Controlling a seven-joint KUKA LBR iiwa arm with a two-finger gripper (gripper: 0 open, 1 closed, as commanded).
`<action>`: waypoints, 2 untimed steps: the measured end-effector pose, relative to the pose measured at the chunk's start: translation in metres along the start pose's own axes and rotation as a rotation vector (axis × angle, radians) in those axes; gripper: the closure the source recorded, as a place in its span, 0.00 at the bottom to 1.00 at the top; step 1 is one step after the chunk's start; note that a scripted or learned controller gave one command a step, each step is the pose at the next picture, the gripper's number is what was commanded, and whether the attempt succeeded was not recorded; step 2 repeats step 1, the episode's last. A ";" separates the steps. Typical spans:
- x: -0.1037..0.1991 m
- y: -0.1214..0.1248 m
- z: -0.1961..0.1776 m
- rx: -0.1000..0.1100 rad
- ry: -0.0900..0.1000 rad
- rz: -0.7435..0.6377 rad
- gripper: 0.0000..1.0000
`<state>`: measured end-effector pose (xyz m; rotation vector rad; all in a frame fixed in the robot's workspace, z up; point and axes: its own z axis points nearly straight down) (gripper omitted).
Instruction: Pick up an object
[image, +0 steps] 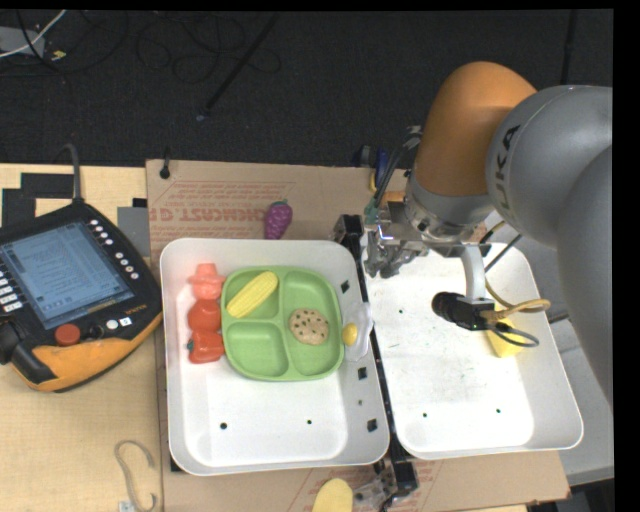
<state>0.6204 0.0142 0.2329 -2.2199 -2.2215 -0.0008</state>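
Counted one tray (262, 352), one corn cob (250, 292), one cookie (309, 325), one red toy (205, 315); could not tell end effector (388, 256) grip.

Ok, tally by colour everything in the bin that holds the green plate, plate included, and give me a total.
Red: 1, the figure
Green: 1, the divided plate
Yellow: 2, the corn cob and a small piece at the plate's rim
Brown: 1, the cookie
Total: 5
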 end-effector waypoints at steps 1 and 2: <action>-0.005 0.004 0.015 0.003 -0.002 0.001 1.00; -0.005 0.004 0.015 0.003 -0.002 0.001 1.00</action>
